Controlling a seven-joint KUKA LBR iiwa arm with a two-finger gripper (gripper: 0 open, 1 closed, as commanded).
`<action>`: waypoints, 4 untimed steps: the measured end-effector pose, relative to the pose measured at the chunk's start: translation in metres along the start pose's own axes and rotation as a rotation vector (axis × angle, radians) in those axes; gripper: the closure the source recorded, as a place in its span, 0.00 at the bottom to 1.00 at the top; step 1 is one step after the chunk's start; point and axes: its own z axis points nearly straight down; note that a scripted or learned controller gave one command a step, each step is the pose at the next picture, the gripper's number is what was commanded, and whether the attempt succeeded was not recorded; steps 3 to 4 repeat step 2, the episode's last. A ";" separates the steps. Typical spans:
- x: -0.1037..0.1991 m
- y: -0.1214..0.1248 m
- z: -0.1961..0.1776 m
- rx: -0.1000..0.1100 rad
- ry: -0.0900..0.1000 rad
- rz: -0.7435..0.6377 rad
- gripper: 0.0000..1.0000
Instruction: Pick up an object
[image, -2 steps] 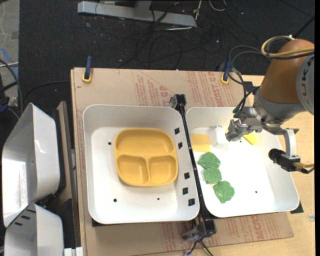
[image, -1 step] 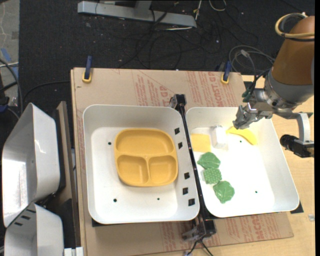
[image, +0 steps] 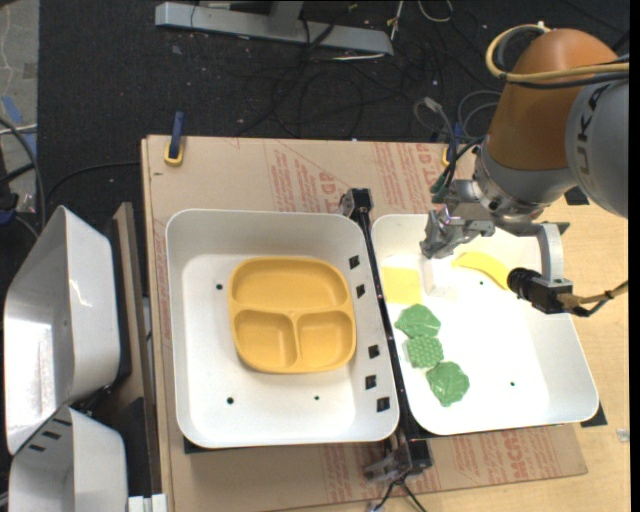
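Reaching: the arm comes in from the right, its hand (image: 436, 262) low over the upper left part of the right bin (image: 560, 400).
Hand state: cannot tell; it is small and partly hidden by the wrist, and nothing is visibly held.
Nearest things: a pale yellow flat piece (image: 398, 284) lies just left of and below the hand; a yellow banana-like piece (image: 484, 267) lies just to its right.
Other candidates: three green leafy pieces (image: 430, 352) run in a line down the left side of the same bin.
Left bin (image: 190, 300): holds a yellow divided plate (image: 293, 312), well apart from the hand.
Bench (image: 250, 170): brown board carrying both bins.
Progress: early, by my reading; every object rests on a bin floor, nothing is lifted.
Left to do: settle on one piece, close on it, raise it clear.
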 end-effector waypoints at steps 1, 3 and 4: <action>0.046 0.008 0.002 0.000 -0.001 0.001 1.00; 0.093 0.014 0.022 0.002 -0.001 0.002 1.00; 0.093 0.014 0.022 0.002 -0.001 0.002 1.00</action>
